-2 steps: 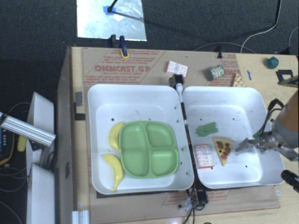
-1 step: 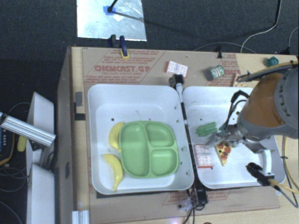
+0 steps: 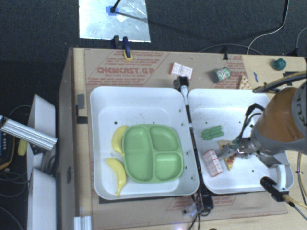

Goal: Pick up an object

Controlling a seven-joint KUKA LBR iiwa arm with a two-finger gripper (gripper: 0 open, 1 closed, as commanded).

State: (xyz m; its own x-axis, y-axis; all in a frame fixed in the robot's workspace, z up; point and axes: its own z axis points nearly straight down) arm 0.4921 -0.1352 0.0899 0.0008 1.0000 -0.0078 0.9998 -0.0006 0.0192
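The arm (image 3: 283, 123) is bulky and rounded — a broad orange band sits above a grey wrist shell. Black cables loop along its near side, down towards the wrist. The claw (image 3: 229, 152) is a slim grey metal piece, paler than the shell — its finer details are too blurred to tell.

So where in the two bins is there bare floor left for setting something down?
Left bin: bare strip behind the green tray and bananas. Right bin: bare far half behind the green object. Crowded at its near-left, around the gripper and pink packet.
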